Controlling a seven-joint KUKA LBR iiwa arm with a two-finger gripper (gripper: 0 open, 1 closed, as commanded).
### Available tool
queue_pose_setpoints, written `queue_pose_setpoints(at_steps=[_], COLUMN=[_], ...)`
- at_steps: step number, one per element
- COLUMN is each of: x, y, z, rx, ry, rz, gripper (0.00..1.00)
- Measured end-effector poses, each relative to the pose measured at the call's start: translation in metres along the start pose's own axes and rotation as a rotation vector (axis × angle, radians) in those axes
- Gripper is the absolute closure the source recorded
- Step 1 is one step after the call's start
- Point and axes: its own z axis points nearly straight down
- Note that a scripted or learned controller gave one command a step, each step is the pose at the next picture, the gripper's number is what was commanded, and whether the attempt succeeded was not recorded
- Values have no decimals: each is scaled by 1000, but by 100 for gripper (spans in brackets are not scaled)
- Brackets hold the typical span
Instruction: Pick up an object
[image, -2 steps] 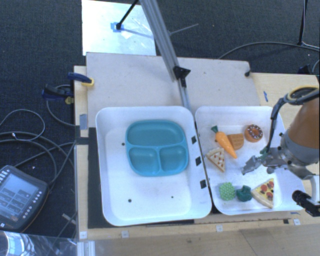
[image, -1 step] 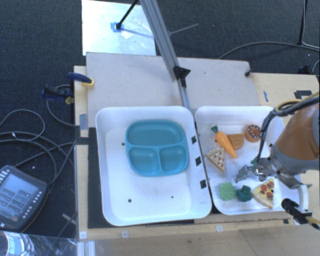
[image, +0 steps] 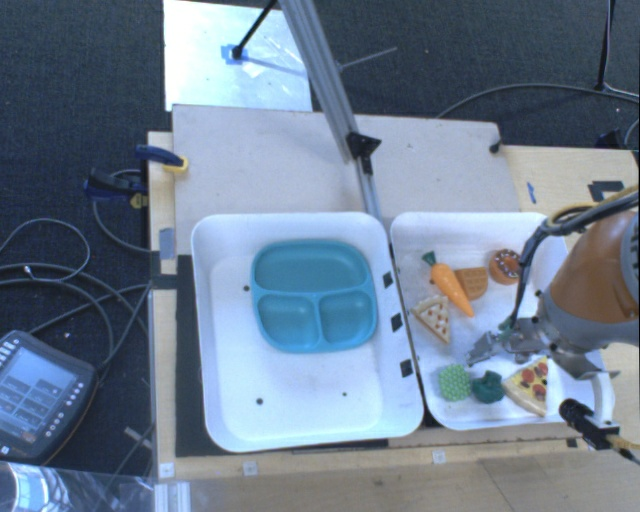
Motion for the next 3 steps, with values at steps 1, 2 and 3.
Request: queue_pose_setpoints(at_steps=[1,2,3], x=[0,1,0], y=[1,0,-3], z=[-11,-75,-137], rx=[-4,-8,-10], ry=[-1,-3,-3], rz=[0,-6,-6], gripper=[100,100,100])
